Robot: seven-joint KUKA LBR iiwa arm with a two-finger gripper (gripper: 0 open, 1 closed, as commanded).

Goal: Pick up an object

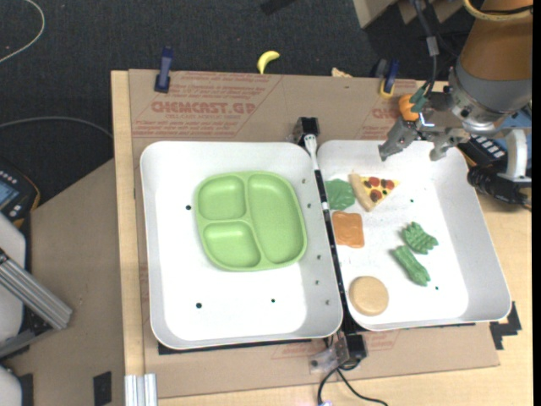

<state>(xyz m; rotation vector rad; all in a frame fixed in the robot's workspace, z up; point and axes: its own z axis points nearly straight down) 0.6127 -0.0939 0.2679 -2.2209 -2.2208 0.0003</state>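
The grey arm with its orange band reaches in from the right, and its two-finger pincer [417, 145] hangs over the far edge of the right-hand shallow white bin [482, 252]. The two dark fingers are spread well apart with nothing between them.

Below and to the left of the pincer, inside that bin, lies a toy pizza slice with red toppings [372, 189], apart from the fingers. Just beside it to the left is a flat green leaf-shaped piece [340, 194], near the bin's left wall. In front of the leaf lies an orange-brown rectangular slab [348, 229], and nearer still a round tan cookie-like disc [369, 294]. To the right sit two green knobbly toy vegetables: one ridged piece [419, 238] and a longer one [411, 266] just beside it.

The left-hand white bin [169, 294] holds a pale green three-compartment plastic plate [251, 220]. Both bins rest on a brown cardboard sheet [220, 104] on the bench.
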